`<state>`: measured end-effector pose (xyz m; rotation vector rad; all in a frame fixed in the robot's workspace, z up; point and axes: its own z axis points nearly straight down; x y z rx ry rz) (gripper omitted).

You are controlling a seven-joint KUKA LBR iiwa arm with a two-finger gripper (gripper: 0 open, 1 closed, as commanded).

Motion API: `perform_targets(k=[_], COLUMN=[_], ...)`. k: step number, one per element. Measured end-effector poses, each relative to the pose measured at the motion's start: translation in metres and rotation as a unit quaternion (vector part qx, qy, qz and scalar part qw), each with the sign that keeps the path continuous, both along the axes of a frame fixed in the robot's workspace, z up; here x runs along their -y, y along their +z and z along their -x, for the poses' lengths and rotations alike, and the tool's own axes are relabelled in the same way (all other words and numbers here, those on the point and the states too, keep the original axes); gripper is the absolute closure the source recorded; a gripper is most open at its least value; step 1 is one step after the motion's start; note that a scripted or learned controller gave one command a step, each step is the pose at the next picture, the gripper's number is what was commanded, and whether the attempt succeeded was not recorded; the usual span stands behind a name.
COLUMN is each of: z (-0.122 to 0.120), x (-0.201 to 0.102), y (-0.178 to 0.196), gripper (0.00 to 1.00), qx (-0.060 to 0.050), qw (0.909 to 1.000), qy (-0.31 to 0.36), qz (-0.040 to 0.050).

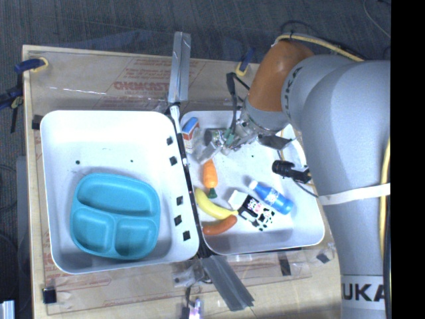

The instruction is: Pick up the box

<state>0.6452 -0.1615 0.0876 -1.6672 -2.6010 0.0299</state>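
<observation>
In the right bin (pixel 302 228), a small white, red and blue carton box (pixel 190 135) stands in the far left corner. A flat black-and-white patterned box (pixel 255 211) lies near the bin's front, beside a blue bottle (pixel 273 199). My gripper (pixel 223 140) hangs low over the far part of this bin, just right of the carton and well behind the patterned box. The grey arm with its orange band (pixel 272 78) reaches in from the right and hides the bin's far right corner.
An orange carrot (pixel 210 175), a yellow banana (pixel 212 205) and a reddish sausage (pixel 219 226) lie along the right bin's left side. The left bin (pixel 60 138) holds a blue divided tray (pixel 117 214). A ridge with black clips (pixel 179 178) separates the bins.
</observation>
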Motion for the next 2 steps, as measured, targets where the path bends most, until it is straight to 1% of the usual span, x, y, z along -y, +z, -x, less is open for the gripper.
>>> perform_targets(k=[1,2], z=[-0.003,-0.010], x=[0.003,-0.068], y=[0.012,0.116], gripper=[1.00,1.00], qx=[0.008,0.027], qw=[0.9999,0.9928], qy=[0.003,-0.116], qz=[0.0069,0.0093])
